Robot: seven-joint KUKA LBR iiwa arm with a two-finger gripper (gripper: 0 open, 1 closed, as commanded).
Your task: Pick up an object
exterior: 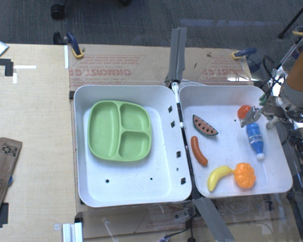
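The right bin (227, 183) holds several toy foods. A watermelon slice (205, 125) and a red-brown sausage (199, 150) lie at its left side, and a yellow banana (218, 177) and an orange pumpkin (244, 175) sit near the front. A blue bottle (255, 140) lies lengthwise at the right, with a red-orange round piece (243, 111) just behind it. My gripper (261, 120) hangs over the bottle's far end, beside the red piece. It is open, with nothing between its fingers.
In the left bin (126, 193) lies a green divided plate (120, 130). A grey divider post (178, 54) rises behind the seam between the bins. Cables and the arm's body (295, 84) crowd the right edge.
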